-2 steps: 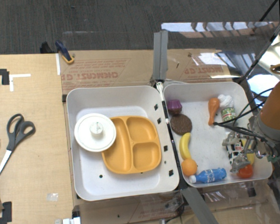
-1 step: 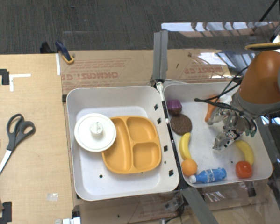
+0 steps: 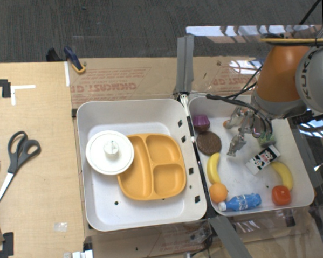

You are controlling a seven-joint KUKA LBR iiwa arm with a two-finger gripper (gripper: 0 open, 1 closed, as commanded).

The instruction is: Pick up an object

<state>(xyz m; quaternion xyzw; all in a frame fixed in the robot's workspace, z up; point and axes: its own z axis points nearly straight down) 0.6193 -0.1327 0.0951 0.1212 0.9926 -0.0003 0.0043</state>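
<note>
The arm (image 3: 288,76) reached in from the right over the right bin (image 3: 303,161), its gripper (image 3: 239,140) hanging above the bin's bare white floor with the fingers spread apart and nothing between them. Close around it lay the things to be picked: a round brown cookie (image 3: 209,143) just to its left, a purple onion-shaped toy (image 3: 201,122) above that near the bin's back corner, and a small black-and-white carton (image 3: 262,159) just to its right, tilted on its side. A yellow banana (image 3: 213,168) lay along the left wall, with an orange (image 3: 218,193) at its lower end. Beside the orange a plastic bottle (image 3: 241,202) with a blue label lay flat against the front wall; its print was too small to read. A second banana (image 3: 283,174) curved toward a red tomato-like ball (image 3: 281,195) in the front right corner.

The left bin (image 3: 95,210) held a smooth orange divided plate (image 3: 152,166) with three compartments, and a round white lid (image 3: 110,151) with a knob overlapped its left edge. Scissors (image 3: 14,157) with black handles rested on the wooden bench (image 3: 36,213). Mirrored lettering ran across the cardboard (image 3: 121,82) behind the bins, not clearly legible. A white letter K showed on the arm's grey casing
</note>
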